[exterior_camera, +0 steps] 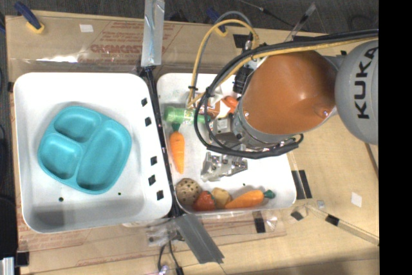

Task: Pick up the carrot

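Observation:
An orange carrot lies lengthwise near the left wall of the right bin, green top pointing to the far side. A second carrot lies along the bin's near wall, its green top to the right. My gripper hangs below the orange wrist band, over the bin floor between the two carrots. It is right of the first carrot and just beyond the second. It is open, with nothing between its metal fingers. The wrist and cables hide much of the bin's middle.
A green object lies beyond the first carrot. A brown textured ball, a red item and a small potato crowd the near left corner. The left bin holds a teal divided plate.

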